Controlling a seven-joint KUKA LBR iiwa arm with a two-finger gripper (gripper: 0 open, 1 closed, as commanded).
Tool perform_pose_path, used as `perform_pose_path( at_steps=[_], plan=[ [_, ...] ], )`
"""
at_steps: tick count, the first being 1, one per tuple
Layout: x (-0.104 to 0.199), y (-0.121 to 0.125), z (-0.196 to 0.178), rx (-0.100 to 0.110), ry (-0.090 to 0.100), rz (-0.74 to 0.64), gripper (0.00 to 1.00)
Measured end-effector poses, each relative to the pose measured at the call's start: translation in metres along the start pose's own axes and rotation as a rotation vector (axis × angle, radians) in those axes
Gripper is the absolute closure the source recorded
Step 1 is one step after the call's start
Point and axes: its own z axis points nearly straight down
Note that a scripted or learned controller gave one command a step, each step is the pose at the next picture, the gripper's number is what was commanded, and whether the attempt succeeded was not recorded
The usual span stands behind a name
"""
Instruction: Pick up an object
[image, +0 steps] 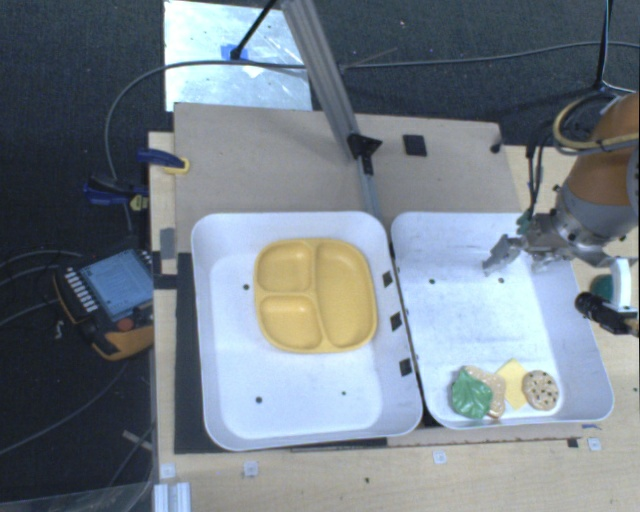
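Green leaf-shaped toy food piece (471, 393) sits in the near right corner of the right white bin (450, 310), touching a pale yellow cheese-like wedge (513, 381) and just beside a round tan cookie with dark chips (540, 389); all three cluster along the bin's near edge. I see the grey two-finger gripper (500, 258) over the far right part of that same bin, well apart from the cluster, nothing between its fingers. From this angle I cannot tell whether the fingers are spread or pressed together. The grey arm with orange band (600, 175) comes in over the bin's right edge. Left white bin (230, 390) carries a yellow three-compartment plastic plate (315, 294), lying flat toward its far edge.
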Motion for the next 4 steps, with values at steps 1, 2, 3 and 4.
perform_pose_path(
  at_steps=[1,2,3,4],
  plan=[
    [0.0,0.006,0.06,-0.001,0.0,-0.002,0.0],
    [0.0,0.008,0.073,-0.004,-0.001,-0.003,0.0],
    [-0.001,0.01,0.06,-0.011,-0.003,-0.004,1.0],
    [0.005,0.014,-0.003,-0.011,-0.001,-0.005,1.0]
  ],
)
